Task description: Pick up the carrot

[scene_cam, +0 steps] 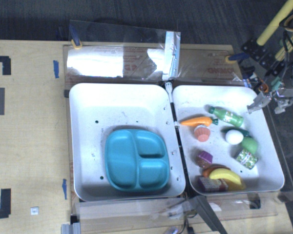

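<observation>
Pale wood tabletop [29, 145] carries two shallow white bins set side by side, with a sheet of clear plastic [122, 57] propped behind them. The left bin [83, 106] holds a blue divided plate [136, 159]. The right bin [268, 179] holds the small items.

The carrot [198, 121] is seen lying on its side near the upper left of the right bin, its green top pointing right, toward a green bottle [227, 116]. A pink cup-like piece [202, 133] sits just below the carrot, close enough that contact cannot be ruled out. Further right are a white egg [234, 137], a green rounded fruit [250, 144] and a small green patterned can [246, 159]; toward the front are a purple piece [204, 157], a banana [225, 175] and a dark item [208, 184] beside it.

The hand [276, 99] is seen at the right rim of the right bin, well apart from the carrot, with the bottle lying between them. Whether it is apart or together cannot be told, as that corner is cluttered with cables. Nothing is seen held.

The task is judged as not yet begun: the carrot rests in the bin untouched. Approach, descent, grasp and lift all remain to be done.
</observation>
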`<action>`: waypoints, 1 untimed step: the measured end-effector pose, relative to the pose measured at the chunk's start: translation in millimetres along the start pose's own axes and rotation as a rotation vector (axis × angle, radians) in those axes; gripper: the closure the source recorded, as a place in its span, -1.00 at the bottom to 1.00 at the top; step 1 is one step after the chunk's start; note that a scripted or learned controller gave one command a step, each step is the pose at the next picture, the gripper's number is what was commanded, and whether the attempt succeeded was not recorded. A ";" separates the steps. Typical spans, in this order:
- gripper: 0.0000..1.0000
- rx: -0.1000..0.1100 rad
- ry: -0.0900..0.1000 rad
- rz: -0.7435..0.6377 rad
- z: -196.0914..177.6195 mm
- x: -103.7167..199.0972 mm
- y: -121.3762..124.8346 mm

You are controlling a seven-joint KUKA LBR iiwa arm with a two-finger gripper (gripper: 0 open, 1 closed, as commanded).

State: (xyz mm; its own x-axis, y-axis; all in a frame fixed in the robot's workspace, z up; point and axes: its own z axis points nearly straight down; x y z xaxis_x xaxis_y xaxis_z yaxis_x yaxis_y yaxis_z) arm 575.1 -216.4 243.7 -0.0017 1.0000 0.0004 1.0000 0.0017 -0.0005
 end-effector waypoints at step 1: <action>-1.00 0.008 0.004 -0.004 89.3 48.0 50.8</action>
State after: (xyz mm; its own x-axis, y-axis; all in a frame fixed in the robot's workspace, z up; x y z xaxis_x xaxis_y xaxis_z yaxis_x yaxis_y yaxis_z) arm 625.7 -168.3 154.3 -0.0060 1.0000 0.0041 0.9999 0.0060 -0.0090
